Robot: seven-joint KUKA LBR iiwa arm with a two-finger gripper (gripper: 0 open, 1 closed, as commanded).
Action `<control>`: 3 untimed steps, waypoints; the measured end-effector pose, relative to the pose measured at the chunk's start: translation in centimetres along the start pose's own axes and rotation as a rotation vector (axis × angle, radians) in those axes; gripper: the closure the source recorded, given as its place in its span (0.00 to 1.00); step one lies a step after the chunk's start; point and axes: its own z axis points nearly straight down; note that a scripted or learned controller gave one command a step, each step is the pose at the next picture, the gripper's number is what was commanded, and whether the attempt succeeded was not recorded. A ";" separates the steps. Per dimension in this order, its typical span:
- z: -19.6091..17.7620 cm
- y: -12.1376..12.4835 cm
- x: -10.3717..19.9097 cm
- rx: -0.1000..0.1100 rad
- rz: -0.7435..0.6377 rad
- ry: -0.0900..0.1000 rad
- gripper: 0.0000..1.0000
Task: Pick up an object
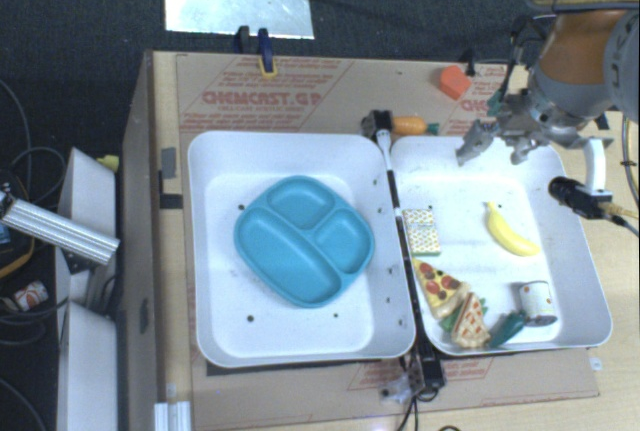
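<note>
Right bin [575,249]: banana [511,231] seemingly unobstructed.

Plate [304,239] in left bin [215,319]; banana [511,231] in right bin [580,259].

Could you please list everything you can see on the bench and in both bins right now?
Bins: two, white, side by side on the bench.
Divided plate: one, blue, left bin.
Banana: one, yellow, right bin.
Patterned block: one, pale and dotted, right bin by the divider.
Pizza slices: two, toy, right bin's near edge.
Cup: one, white, right bin's near corner.
Carrot: one, orange, behind the bins.
Orange block: one, far bench.
Arm: one, grey and orange, right.
Pincer: one, over the right bin's far edge.
</note>
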 end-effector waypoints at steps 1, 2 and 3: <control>9.7 -3.8 -6.2 0.004 0.003 -0.001 0.00; 13.1 -4.6 -7.3 0.002 0.002 0.000 0.00; 12.0 -4.5 -7.3 -0.002 0.001 -0.001 1.00</control>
